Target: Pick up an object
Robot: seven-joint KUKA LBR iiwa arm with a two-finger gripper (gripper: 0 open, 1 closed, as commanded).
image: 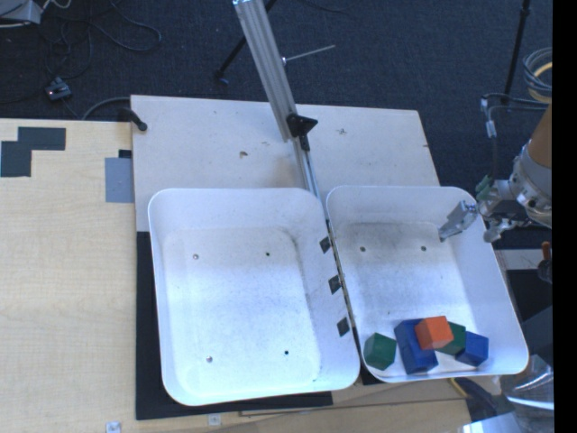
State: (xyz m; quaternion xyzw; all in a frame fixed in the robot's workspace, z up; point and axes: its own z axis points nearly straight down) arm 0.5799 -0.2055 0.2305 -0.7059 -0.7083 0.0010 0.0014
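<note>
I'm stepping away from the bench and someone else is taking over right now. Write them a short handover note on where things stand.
Gripper: at the right bin's far right rim, above the bin floor, with nothing visible between its fingers; whether they are open or shut is not clear from this view.
Objects: all clustered in the near corner of the right bin: an orange block on top of a blue block, a green block to their left, a smaller blue block to their right, and another green piece behind.
Done: nothing picked up yet.
Left: move to the cluster, grasp one object, lift it.
</note>
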